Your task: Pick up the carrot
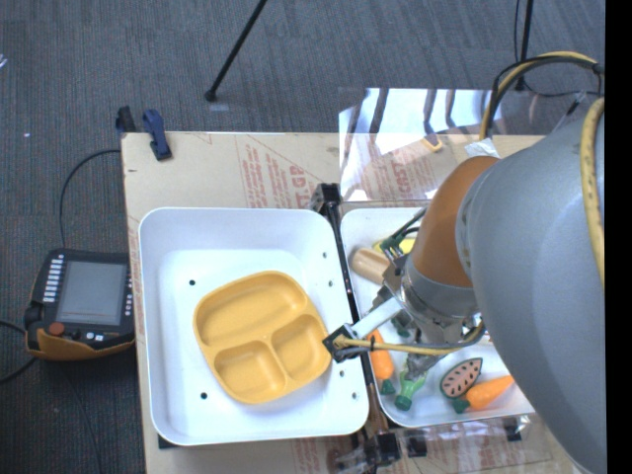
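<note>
Arm (533, 265) is the largest item in view: a grey body entering from the right and covering most of the right bin (357, 240). An orange band (441, 227) sits above the grey wrist, and yellow and black cables loop around the wrist and trail across the bin.

Bench (227, 171) is a pale board with red printed lettering. A blue clamp (155, 133) grips its far left corner. Two white bins rest on it side by side, touching along a black divider.

Left bin (163, 265) holds a yellow tray (259, 336) with three compartments. The tray lies tilted, near the bin's right wall.

Right bin contents, as far as the arm leaves them visible:
- a tan block (366, 263) near the far left side;
- one carrot (381, 361), orange with a green top, lying near the left wall just below the wrist;
- a second carrot (488, 393) near the front edge, partly under the arm;
- a watermelon slice (461, 376), touching or just beside the second carrot.

Gripper (420, 363) points down into the right bin, between the first carrot and the watermelon slice. The wrist and cables hide the fingers; whether they are wide, narrow or holding anything cannot be determined.

Pendant (81, 302), a handheld controller with a grey screen, lies on the floor left of the bench. Tripod legs (242, 42) stand on the carpet beyond the bench.
</note>
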Controlling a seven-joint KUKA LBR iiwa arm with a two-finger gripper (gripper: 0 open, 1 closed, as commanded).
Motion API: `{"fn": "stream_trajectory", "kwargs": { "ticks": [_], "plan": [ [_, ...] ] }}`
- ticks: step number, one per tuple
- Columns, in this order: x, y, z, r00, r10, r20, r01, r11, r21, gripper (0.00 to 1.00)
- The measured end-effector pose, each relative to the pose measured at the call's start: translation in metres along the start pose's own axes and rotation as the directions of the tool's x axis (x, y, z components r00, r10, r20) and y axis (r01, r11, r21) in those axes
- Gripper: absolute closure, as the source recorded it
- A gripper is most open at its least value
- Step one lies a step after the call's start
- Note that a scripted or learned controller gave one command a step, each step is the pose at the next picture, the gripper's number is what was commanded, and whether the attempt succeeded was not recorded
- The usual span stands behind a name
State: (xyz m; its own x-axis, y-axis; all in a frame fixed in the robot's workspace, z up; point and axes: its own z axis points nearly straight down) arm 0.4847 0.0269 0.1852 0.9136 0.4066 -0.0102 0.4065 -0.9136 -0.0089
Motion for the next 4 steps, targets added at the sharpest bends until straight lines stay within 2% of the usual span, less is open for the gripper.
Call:
{"fn": "stream_trajectory", "kwargs": {
  "ticks": [1, 2, 3, 4],
  "plan": [
    [-0.03, 0.041, 0.0, 0.994, 0.107, 0.0, -0.107, 0.994, 0.003, 0.0],
    [-0.002, -0.012, 0.0, 1.0, 0.023, 0.0, -0.023, 1.0, 0.002, 0.0],
    [-0.018, 0.014, -0.001, 0.985, -0.173, 0.0, 0.173, 0.985, 0.001, 0.0],
    [0.034, 0.112, -0.015, 1.0, -0.021, -0.005, 0.021, 1.0, -0.004, 0.0]
  ]
}}
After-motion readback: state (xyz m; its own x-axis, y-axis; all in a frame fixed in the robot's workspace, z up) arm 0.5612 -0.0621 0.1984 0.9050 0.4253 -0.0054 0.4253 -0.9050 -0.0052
